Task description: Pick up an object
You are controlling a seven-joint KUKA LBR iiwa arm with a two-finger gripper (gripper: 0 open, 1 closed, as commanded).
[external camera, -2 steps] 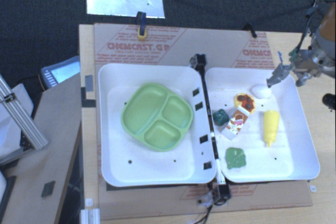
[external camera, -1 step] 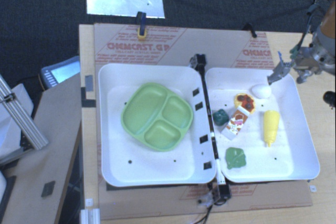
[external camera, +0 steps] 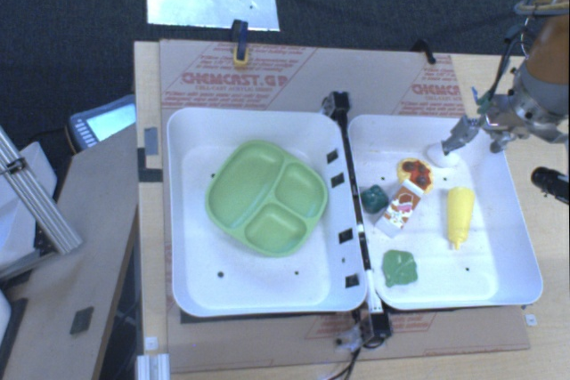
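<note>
The arm (external camera: 545, 58) reached in from the right, its orange band above the wrist, and the gripper (external camera: 459, 140) hung over the far edge of the right bin (external camera: 517, 280). Whether it was spread or pressed together could not be told, and nothing showed between its tips. Just below it, near the bin's far edge, lay a small white object (external camera: 440, 157). Beside that, toward the bin's middle, sat a round red and orange toy (external camera: 415, 173), and touching it on the near side a small printed carton (external camera: 400, 209) lay tilted. A dark green lump (external camera: 373, 198) rested close to the left wall, just beside the carton. A yellow bottle (external camera: 460, 214) lay lengthwise toward the right side. A green leafy piece (external camera: 400, 268) sat near the bin's near left corner. In the left bin (external camera: 191, 280), a light green divided plate (external camera: 267, 198) lay in the middle.
</note>
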